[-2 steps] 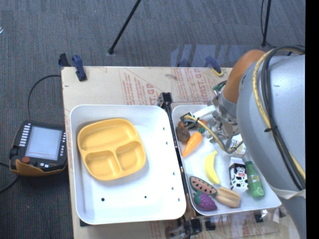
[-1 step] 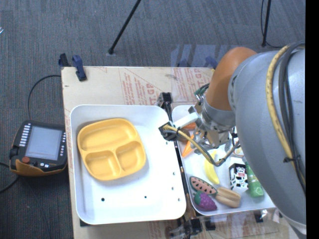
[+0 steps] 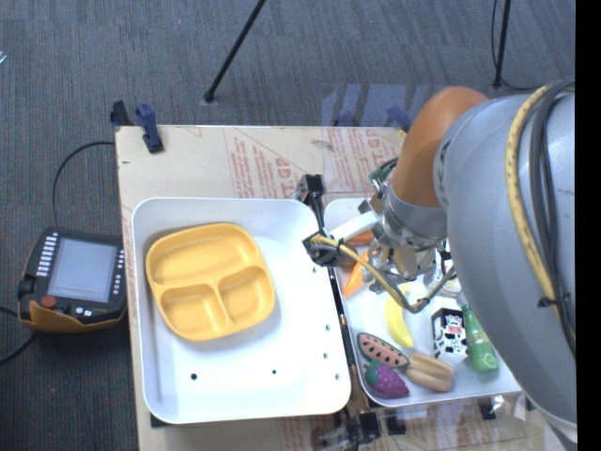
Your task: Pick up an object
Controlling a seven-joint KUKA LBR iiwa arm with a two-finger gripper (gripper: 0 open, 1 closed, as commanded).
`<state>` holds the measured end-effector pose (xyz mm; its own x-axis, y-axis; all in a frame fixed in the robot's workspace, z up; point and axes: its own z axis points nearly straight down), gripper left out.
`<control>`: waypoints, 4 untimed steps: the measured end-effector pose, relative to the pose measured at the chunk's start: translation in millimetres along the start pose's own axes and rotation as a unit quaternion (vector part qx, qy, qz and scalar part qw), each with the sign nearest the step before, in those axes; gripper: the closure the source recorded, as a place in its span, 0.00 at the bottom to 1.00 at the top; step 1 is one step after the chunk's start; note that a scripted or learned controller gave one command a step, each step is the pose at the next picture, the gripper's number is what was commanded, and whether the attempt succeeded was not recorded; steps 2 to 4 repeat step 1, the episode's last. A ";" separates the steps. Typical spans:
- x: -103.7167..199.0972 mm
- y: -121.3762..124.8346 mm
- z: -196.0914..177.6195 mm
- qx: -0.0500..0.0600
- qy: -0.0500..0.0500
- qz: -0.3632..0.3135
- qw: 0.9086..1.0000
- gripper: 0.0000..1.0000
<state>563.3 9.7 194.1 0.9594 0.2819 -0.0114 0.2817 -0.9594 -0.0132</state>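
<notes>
Lying in the right bin [image 3: 427,395]: 1 banana [image 3: 397,325], 1 watermelon slice [image 3: 382,349], 1 grape bunch [image 3: 388,380]; pincer [image 3: 399,269] state unclear.

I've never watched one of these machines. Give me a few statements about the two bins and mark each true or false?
1. The yellow tray lies in the left bin. True.
2. The tray has three sections. True.
3. The watermelon slice lies on the yellow tray. False: it lies in the right bin, near the grapes.
4. The arm reaches over the left bin. False: it is over the right bin.
5. A banana lies in the right bin. True.
</notes>
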 end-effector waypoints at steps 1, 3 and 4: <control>-14.5 41.4 -35.5 -0.005 0.004 0.040 0.999 1.00; -14.5 41.4 -35.5 -0.005 0.004 0.040 0.999 1.00; -14.5 41.4 -35.5 -0.005 0.004 0.040 0.999 1.00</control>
